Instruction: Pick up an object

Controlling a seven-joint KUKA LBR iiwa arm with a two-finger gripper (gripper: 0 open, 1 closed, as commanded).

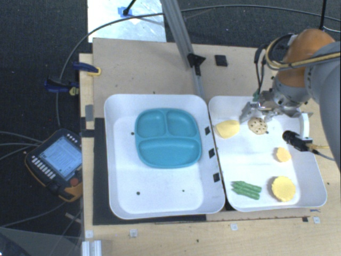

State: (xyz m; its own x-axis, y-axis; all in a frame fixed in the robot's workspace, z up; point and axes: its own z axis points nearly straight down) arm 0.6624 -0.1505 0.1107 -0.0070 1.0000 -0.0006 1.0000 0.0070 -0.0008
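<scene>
The arm came in from the right, its orange band (308, 42) high over the far corner of the right bin (314, 199). The gripper (259, 112) hung low over that bin's far part, directly above a speckled cookie (258, 126); whether its fingers were spread or closed could not be made out, nor whether they touched the cookie. Just left of the cookie lay a pale yellow wedge (227, 128), close to the bin's left wall. Further toward the near side, a small orange-yellow lump (282, 154) sat near the right wall, with a round yellow piece (283, 188) nearer still. A bunch of green beans (246, 189) lay to the left of that round piece, apart from it. The left bin (160, 196) held a teal divided plate (168, 137), three compartments, flat on the floor. A teach pendant (56, 161) rested off the bench, left side.
</scene>
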